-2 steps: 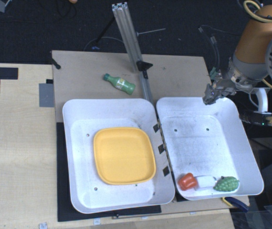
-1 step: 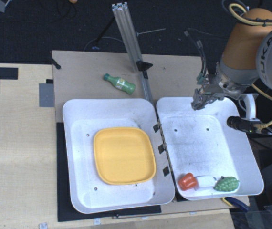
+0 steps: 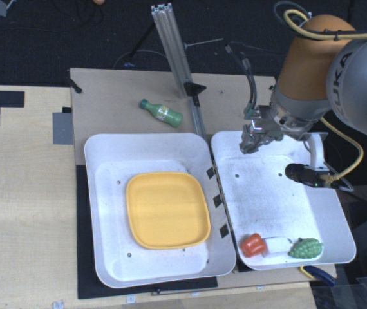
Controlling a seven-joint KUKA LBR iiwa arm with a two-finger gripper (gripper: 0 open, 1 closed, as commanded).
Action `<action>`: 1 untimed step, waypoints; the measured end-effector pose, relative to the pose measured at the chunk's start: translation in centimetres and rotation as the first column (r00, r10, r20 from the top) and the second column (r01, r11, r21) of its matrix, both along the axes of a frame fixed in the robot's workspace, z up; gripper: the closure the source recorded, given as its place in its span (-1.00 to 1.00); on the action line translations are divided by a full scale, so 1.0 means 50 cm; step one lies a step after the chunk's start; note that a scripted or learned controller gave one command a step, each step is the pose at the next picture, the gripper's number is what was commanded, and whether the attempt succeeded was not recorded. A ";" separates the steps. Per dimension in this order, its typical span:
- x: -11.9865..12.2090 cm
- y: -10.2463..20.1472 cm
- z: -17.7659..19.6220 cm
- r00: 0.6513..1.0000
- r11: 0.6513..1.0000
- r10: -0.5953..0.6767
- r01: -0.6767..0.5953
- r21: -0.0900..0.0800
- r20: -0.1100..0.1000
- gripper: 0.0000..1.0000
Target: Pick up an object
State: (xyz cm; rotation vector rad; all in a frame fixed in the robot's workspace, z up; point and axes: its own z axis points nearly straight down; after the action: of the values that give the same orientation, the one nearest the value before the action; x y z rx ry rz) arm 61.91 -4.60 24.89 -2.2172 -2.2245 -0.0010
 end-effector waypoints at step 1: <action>-0.034 0.095 0.007 1.000 1.000 0.000 0.000 0.000 0.000 1.00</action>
State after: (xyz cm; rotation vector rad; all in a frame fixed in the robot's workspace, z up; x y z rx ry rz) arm 60.21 0.14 25.26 -2.2173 -2.2245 -0.0012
